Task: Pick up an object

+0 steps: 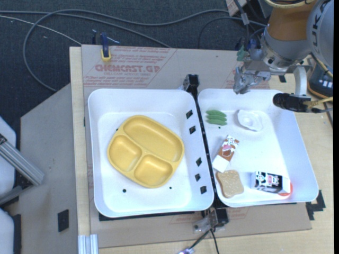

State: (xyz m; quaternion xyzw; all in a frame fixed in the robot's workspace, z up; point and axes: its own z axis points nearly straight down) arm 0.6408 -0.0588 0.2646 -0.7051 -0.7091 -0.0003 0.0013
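Observation:
My gripper (242, 85) hangs above the far edge of the right bin (302, 157), with nothing between its fingers as far as I can see. Below it in that bin lie a green pea pod (215, 117), a white crumpled piece (249, 119), a brown and white carton (228, 148), a slice of toast (230, 183) and a black and white carton on an orange base (270, 182). The gripper is apart from all of them, nearest the white piece and the pea pod.
The left bin (100, 142) holds a yellow divided plate (145, 151). A black divider (198, 136) runs between the bins. A blue and yellow clamp (105, 45) sits at the far left corner of the cardboard base.

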